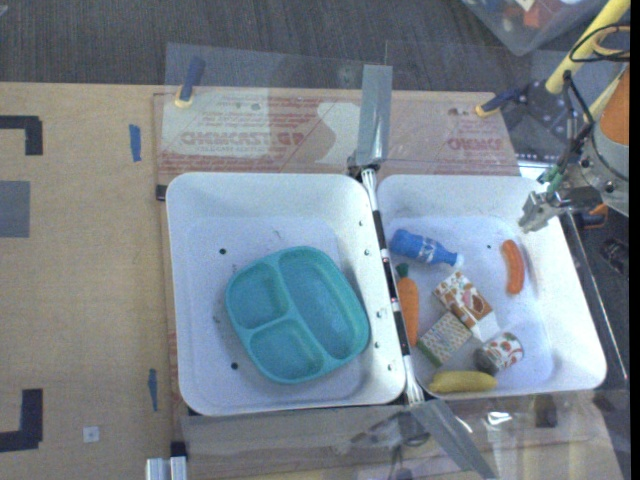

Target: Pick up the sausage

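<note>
The sausage (514,266) is a small orange-red link lying upright along the right side of the right bin (560,368). My gripper (537,211) hangs above the bin's upper right corner, a short way up and to the right of the sausage, apart from it. Nothing shows between its fingers.
The right bin also holds a blue bottle (423,249), a carrot (408,310), two small boxes (462,299) (445,337), a can (500,351) and a banana (461,380). A teal divided plate (296,314) sits in the left bin (200,268).
</note>
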{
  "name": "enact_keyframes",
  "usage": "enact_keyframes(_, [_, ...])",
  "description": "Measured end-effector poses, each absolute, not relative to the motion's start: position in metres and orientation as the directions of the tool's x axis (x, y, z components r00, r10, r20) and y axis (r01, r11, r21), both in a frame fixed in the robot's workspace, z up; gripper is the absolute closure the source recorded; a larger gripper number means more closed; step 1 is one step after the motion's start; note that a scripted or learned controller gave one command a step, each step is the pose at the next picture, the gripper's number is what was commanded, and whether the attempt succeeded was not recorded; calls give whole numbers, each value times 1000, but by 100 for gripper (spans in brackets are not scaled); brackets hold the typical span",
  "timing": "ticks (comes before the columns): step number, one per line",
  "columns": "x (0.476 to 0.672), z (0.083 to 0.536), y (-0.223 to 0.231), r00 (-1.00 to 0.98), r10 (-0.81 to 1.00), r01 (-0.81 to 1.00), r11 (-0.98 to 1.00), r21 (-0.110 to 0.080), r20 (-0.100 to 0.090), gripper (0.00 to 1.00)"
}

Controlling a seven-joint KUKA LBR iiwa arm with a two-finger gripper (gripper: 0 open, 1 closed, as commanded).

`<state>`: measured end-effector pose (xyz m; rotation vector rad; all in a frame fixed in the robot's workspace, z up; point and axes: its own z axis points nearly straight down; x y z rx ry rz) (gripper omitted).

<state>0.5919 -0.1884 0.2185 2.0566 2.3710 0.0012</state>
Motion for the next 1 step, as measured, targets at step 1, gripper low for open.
enact_keyframes(1, [537, 253, -180, -2, 1000, 1000, 2, -1, 0, 100])
